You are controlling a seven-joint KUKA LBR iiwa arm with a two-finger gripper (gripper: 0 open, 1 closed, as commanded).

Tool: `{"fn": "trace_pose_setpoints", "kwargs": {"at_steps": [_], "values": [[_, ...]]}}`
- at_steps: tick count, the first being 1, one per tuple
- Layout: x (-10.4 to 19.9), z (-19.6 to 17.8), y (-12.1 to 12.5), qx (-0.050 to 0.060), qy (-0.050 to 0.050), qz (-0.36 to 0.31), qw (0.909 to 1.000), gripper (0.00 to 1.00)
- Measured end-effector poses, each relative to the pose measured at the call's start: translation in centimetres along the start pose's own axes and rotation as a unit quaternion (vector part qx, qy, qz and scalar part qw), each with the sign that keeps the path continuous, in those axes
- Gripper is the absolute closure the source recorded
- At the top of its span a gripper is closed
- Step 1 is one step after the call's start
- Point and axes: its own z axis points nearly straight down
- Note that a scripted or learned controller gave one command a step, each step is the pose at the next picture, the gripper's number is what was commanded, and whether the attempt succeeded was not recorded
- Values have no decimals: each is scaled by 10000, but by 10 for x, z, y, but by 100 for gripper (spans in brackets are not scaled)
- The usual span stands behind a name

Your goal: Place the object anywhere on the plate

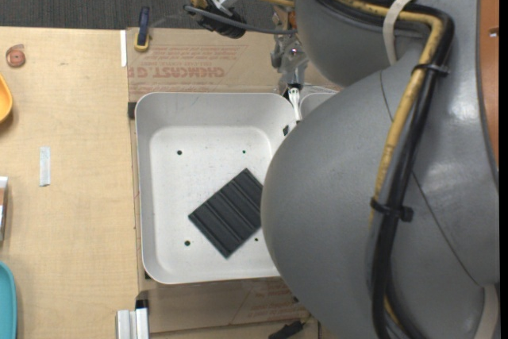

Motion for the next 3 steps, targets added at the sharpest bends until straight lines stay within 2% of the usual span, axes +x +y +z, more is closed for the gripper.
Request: {"fn": "trace_pose_setpoints", "kwargs": {"at_steps": [1, 2, 3], "values": [[-66, -31, 36, -1, -10, -1338, 9910, 100], [-75, 90, -45, 0, -9, -3134, 9496, 100], [-75, 90, -45, 0, -8, -3132, 9497, 0]]}}
